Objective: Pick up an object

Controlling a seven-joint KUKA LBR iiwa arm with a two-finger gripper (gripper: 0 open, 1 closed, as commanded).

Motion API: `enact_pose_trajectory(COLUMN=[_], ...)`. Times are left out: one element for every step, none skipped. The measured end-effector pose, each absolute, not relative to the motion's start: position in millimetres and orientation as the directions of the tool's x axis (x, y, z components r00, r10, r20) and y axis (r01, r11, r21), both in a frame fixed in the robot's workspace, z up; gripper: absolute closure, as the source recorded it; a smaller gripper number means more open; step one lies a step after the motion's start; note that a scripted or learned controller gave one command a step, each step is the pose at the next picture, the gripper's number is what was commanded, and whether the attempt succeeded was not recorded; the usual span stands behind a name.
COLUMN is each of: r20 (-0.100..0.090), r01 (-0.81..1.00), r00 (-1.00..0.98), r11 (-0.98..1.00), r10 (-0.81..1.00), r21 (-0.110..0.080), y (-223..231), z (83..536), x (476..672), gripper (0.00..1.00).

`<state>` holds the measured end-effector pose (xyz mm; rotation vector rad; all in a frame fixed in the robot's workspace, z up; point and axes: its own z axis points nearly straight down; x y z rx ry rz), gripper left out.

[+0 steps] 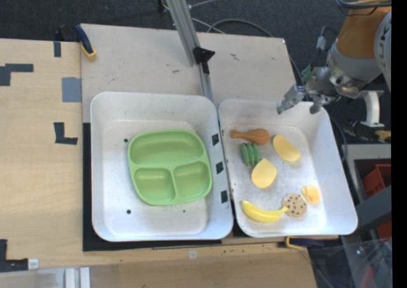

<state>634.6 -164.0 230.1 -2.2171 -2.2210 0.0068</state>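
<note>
The right bin point(334, 172) holds several toy foods: a brown drumstick point(250, 135), a green bean pod point(250, 154), two yellow pieces point(286, 149) point(264, 173), a banana point(262, 212), a cookie point(294, 205) and a small orange piece point(311, 194). My gripper point(297, 103) hangs over that bin's far right corner, above and to the right of the drumstick. Its two fingers stand apart, open, with nothing between them.
The left bin point(105, 172) carries a green divided plate point(170, 166). A metal pole point(184, 23) slants up from the bins' far edge. A yellow-and-blue clamp point(85, 42) sits at the board's far left corner. Cables lie behind the bins.
</note>
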Motion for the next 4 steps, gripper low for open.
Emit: enact_pose_trajectory(r20=[0.000,-0.001,-0.002,-0.002], r01=[1.000,1.000,1.000,1.000], r00=[-0.002,-0.002,-0.003,-0.002], r11=[0.002,0.002,0.003,0.002], r10=[1.000,1.000,1.000,1.000], r21=[-0.006,-0.005,-0.002,0.003], y=[-165.3,-168.8,-168.3,-177.7], z=[185.1,140.5,153.5,207.1], x=[638.0,635.8,636.9,639.4], gripper=[0.00,0.00,1.00,1.00])
